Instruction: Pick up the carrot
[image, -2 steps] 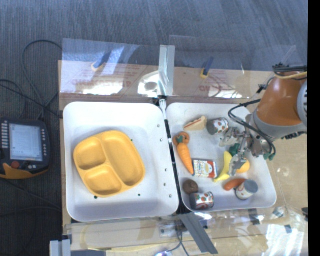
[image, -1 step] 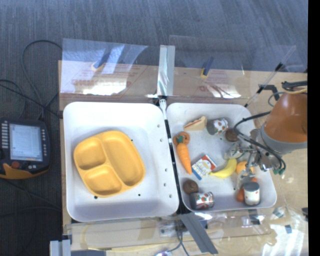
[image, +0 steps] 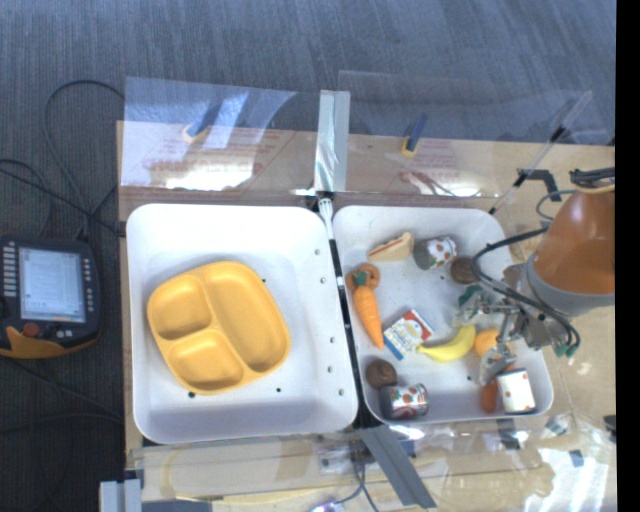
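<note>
The pale wooden counter (image: 200, 165) carries two shallow white plastic bins side by side, glossy and round-cornered. The left bin (image: 300, 230) holds a smooth yellow tray (image: 218, 325) with three compartments, sitting slightly askew. The grey arm (image: 585, 245), with its orange band, hangs over the right bin's (image: 440, 405) right side, and its claw (image: 500, 335) sits low among cables near a curved yellow banana (image: 450, 345); I cannot tell whether it is open or closed. The carrot (image: 369, 310), a tapered orange cone, lies against that bin's left wall, long axis running near to far, blunt end far, tip pointing toward the near edge. Just beside it lies a small carton (image: 407, 332), and nearer, a can (image: 407, 400).
</note>
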